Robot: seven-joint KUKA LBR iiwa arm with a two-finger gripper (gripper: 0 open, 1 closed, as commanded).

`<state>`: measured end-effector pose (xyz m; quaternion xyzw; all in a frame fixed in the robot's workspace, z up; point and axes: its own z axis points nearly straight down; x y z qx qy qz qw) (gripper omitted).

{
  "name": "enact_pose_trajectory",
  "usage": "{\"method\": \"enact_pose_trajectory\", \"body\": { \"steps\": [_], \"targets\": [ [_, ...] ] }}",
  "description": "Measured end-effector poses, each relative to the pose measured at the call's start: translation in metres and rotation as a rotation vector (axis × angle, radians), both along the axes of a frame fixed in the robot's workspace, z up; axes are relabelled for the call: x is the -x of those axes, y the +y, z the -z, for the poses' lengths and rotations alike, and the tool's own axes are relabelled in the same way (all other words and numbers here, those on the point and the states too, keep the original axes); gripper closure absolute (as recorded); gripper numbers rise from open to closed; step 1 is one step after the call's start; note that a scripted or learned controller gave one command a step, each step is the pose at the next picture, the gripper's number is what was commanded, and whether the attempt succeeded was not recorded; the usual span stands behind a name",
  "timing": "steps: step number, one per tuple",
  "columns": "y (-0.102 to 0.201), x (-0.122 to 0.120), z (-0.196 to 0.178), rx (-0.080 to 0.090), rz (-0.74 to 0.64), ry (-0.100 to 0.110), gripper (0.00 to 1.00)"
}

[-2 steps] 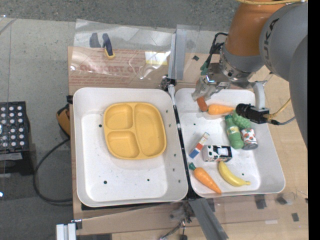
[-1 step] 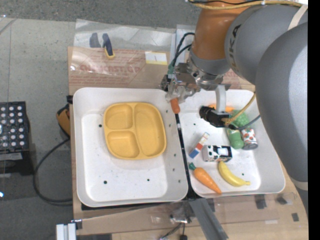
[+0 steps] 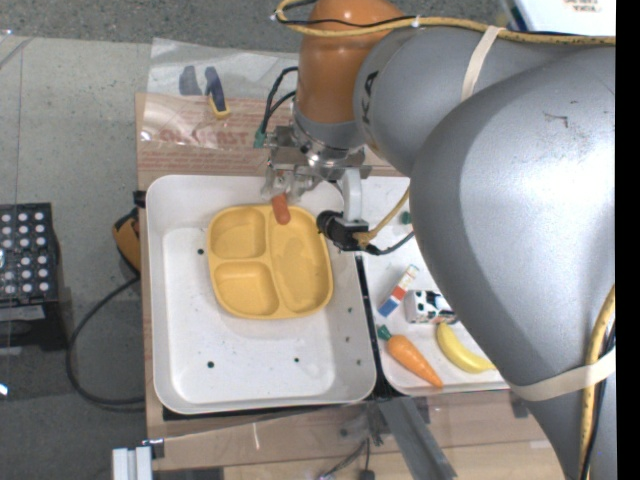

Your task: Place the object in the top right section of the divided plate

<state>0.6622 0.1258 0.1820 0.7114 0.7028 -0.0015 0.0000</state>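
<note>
1. The grey arm [image 3: 500, 168] enters from the right and covers much of the right bin [image 3: 400, 268]; its orange band [image 3: 335, 58] sits above the wrist.
2. The end effector [image 3: 283, 196] hangs over the upper edge of the yellow divided plate [image 3: 268, 263], at the far side of the left bin [image 3: 190, 368].
3. A small red-orange object [image 3: 282, 210], cylinder-like in form, shows directly below the fingertips. It appears to sit between the fingers, which stand narrow around it; the grip itself is small in view and cannot be confirmed in detail.
4. The object lies above the plate's upper rim, near the ridge between the upper left section and the large right section. Whether it touches the plate cannot be told.
5. The plate has 3 sections: 2 smaller ones on the left, 1 larger one on the right. It rests in the upper middle of the left bin.
6. The visible strip of the right bin holds a carrot [image 3: 413, 360], a banana [image 3: 460, 350], a small black-and-white item [image 3: 428, 306] and a small red, white and blue item [image 3: 397, 296], all near one another.
7. A black cable [image 3: 345, 230] hangs from the wrist beside the plate's right edge.
8. A blue-and-yellow tool [image 3: 213, 90] lies on the desk [image 3: 200, 133] beyond the bins.
</note>
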Motion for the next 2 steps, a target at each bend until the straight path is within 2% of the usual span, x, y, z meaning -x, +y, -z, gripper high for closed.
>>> {"method": "enact_pose_trajectory", "body": {
  "steps": [1, 2],
  "targets": [
    [0.0361, 0.0186, -0.023, 0.0, -0.214, -0.001, 1.0],
    [0.0361, 0.0186, -0.023, 0.0, -0.214, -0.001, 0.0]
  ]
}}
